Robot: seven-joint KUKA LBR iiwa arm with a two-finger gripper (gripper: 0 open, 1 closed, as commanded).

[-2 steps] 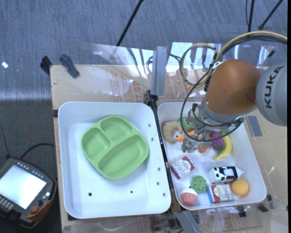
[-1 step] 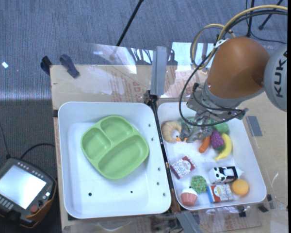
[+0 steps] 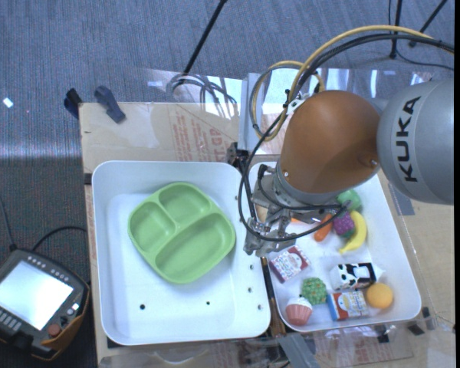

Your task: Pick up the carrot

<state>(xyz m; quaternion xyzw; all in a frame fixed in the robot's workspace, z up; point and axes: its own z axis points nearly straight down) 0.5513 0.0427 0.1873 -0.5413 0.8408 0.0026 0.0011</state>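
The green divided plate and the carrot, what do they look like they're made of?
The green divided plate looks like moulded plastic with a matte finish: uniform colour, soft rounded ridges. The carrot seems to be smooth toy plastic, plain orange, though it is small and partly hidden, so that is uncertain.

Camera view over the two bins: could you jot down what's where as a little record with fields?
left bin: green divided plate
right bin: toy foods
carrot: right bin, beside purple grapes, partly under arm
banana: right of grapes
orange: near right corner
cupcake: front edge
gripper: low at the bins' shared wall, left of carrot
carrot held: no
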